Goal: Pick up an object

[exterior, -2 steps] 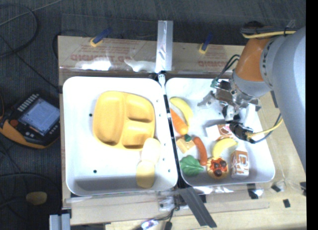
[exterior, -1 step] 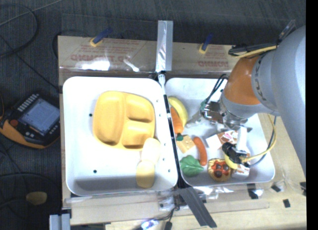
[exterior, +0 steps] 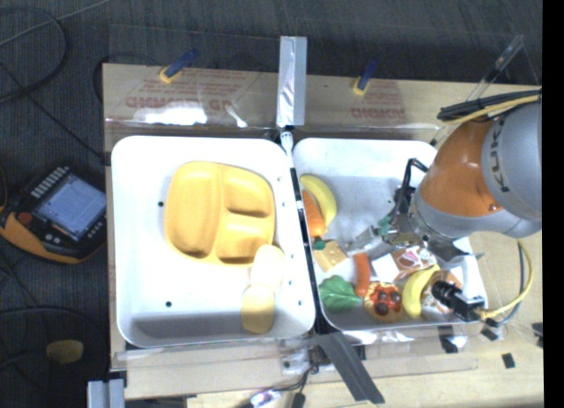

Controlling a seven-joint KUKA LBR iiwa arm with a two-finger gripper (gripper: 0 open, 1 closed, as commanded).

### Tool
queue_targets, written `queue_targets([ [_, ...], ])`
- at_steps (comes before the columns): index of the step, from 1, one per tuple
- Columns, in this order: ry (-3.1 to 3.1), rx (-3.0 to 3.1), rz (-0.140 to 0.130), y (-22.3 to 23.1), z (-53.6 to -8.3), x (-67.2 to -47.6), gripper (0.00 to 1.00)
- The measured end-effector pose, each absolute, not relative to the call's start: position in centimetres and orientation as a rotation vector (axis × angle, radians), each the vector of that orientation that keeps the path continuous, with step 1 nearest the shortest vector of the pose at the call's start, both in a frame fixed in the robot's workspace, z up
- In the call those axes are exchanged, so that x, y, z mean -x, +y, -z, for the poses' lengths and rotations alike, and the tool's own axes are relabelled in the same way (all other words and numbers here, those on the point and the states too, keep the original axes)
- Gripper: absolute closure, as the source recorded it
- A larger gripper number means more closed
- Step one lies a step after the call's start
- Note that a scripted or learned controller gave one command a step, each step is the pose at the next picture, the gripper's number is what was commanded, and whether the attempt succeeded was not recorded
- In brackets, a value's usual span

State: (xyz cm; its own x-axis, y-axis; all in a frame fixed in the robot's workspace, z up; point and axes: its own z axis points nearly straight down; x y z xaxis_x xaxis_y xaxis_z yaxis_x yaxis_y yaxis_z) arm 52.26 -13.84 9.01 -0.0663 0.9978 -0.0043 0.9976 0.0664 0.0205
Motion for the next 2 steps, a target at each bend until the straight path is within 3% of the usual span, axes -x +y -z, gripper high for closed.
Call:
queue_targets([
  [1,2.308,-2.100,-0.018,-12.6,-9.0,-49.2,0.00],
  [2,2.260,-2.165,-0.010,-13.5,-8.9,-56.9,0.00],
])
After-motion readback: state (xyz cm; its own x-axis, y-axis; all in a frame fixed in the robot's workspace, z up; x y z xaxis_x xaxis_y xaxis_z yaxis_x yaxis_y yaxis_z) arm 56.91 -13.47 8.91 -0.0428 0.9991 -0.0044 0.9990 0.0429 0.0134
